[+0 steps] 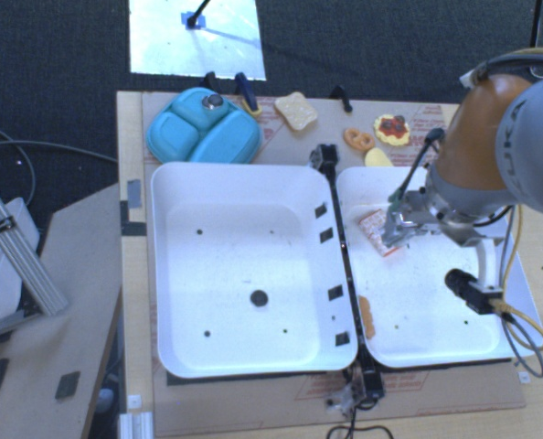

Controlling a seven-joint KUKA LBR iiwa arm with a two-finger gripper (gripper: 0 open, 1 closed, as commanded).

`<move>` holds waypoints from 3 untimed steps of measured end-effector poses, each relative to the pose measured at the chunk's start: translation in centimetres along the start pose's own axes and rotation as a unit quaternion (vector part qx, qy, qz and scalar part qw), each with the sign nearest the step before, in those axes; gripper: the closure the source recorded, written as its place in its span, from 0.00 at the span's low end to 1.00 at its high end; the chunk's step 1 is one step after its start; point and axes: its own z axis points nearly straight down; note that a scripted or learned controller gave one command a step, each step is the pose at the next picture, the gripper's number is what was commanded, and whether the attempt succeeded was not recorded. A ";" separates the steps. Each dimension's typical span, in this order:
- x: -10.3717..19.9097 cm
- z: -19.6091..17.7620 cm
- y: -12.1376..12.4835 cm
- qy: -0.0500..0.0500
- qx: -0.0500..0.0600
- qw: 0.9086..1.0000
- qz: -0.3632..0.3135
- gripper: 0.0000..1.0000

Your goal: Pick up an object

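Two white bins [244,190] sit side by side, with one blue divided tray [203,128], one toast slice [296,111] and one pretzel [358,139].

Grey arm [532,144], orange band, black cables.

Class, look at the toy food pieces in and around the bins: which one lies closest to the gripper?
The flat pink-and-white piece in the right bin, right at the gripper. The orange piece lies by the divider; the toast and pretzel sit outside.

- Both bins [244,199] are white.
- The divided tray [203,128] is turquoise.
- The flat packet [376,230] is red-and-white patterned.
- The arm [500,135] is grey, orange-banded.
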 end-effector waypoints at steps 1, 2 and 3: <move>3.7 0.0 7.0 0.001 -0.001 1.000 -0.002 1.00; 10.5 0.0 8.0 0.002 0.001 1.000 -0.002 1.00; 10.0 0.1 8.0 0.000 0.002 1.000 0.000 0.00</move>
